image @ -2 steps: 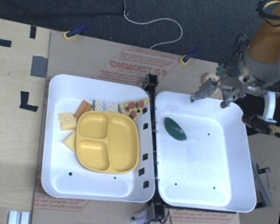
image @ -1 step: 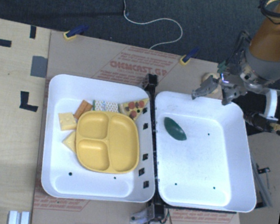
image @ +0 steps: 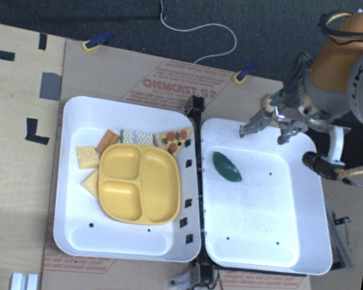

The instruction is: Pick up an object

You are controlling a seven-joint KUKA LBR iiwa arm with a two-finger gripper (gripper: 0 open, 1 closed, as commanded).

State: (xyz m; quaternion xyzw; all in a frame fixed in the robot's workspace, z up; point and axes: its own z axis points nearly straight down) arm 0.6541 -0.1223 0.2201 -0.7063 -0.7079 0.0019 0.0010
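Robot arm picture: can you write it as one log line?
gripper: open, over right bin's far rim | dark green oval object: lying in right bin, not held

Even bright overhead light, soft shadows, slight blur, white bins (image: 254, 253) glare-free.

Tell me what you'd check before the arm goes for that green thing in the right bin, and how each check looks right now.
1. Gripper open with nothing between its fingers: ok, the two fingers are spread and bare.
2. Green object in plain sight: ok, it lies in the right bin's upper left part.
3. Room around the green object for fingers: ok, it lies alone, apart from the wall.
4. Gripper lined up over the green object: not ok, it sits at the bin's far rim, up and to the right of it.
5. Yellow plate and small pieces out of the way: ok, they lie in the left bin.
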